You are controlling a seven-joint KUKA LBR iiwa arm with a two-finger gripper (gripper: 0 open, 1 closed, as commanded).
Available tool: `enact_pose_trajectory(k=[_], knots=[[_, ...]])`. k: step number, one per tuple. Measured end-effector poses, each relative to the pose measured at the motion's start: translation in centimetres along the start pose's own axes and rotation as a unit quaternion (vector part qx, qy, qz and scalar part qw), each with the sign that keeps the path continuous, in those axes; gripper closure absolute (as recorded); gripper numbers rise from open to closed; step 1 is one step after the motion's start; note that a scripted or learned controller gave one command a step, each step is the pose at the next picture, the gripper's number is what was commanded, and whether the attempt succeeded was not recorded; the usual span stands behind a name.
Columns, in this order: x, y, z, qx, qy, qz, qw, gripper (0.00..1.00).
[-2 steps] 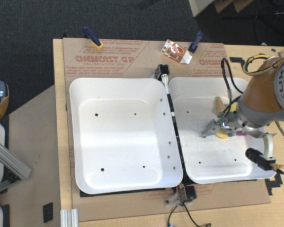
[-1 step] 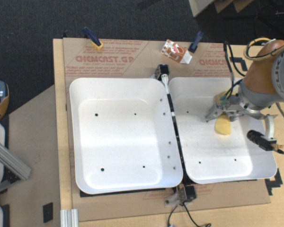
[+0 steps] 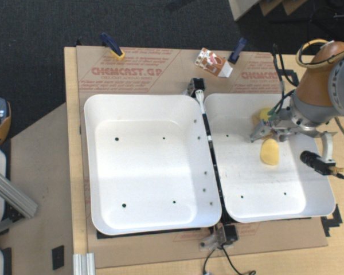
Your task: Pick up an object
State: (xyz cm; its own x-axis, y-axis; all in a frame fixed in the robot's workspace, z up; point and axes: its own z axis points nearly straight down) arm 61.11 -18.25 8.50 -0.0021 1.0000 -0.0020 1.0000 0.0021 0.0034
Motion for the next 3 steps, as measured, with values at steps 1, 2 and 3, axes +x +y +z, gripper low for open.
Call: enact_pose_trajectory(k=[1,2,3], knots=[[4.7,0.7,0.0,0.002,0.002,-0.001,1.0,0.0],[2.3,0.9,0.0,0.0,0.0,0.002,1.0,0.0],[5.2,1.5,0.0,0.001,0.001,-0.001,1.0,0.0]])
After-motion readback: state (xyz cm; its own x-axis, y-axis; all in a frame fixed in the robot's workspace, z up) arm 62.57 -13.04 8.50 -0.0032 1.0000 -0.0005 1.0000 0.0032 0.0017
